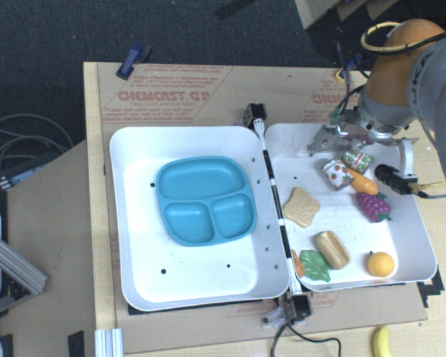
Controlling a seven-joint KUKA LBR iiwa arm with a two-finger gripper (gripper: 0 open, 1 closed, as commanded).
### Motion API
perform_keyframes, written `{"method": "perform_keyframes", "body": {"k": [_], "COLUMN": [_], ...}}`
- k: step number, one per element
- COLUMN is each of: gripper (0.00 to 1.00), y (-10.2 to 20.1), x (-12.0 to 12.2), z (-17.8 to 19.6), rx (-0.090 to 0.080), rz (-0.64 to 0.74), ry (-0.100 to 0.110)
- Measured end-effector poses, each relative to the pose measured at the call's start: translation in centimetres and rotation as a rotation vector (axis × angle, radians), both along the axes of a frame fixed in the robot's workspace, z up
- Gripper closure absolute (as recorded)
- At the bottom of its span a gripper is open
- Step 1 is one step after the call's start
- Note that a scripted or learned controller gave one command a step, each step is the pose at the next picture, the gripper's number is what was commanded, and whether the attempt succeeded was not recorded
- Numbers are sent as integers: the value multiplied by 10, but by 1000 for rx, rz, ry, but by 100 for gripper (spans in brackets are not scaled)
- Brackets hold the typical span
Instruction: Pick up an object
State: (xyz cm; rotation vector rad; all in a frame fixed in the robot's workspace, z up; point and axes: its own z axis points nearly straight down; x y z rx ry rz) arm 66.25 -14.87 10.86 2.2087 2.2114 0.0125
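Note:
The right bin (412, 229) holds several toy foods. A tan toast slice (301, 207) lies near its left wall. A bread roll (331, 248), a green leafy piece (313, 265) and an orange (380, 263) sit along the front. Purple grapes (372, 206), an orange carrot (364, 183), a white and red carton (336, 173) and a small green and white can (357, 160) cluster near the back. My gripper (339, 135) hangs low over the back of this bin, just behind the can and carton, and nothing shows in its grasp.
The left bin (134, 222) holds a blue divided plate (206, 199). A yellow banana (383, 342) lies off the bench's front right. A blue clip (134, 60) sits at the board's back left corner. Cables lie on the floor at left.

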Motion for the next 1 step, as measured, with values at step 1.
{"method": "perform_keyframes", "body": {"k": [1], "gripper": [0], "y": [-9], "x": [-6], "z": [-6], "rx": [-2], "rz": [1], "ry": [-6]}}
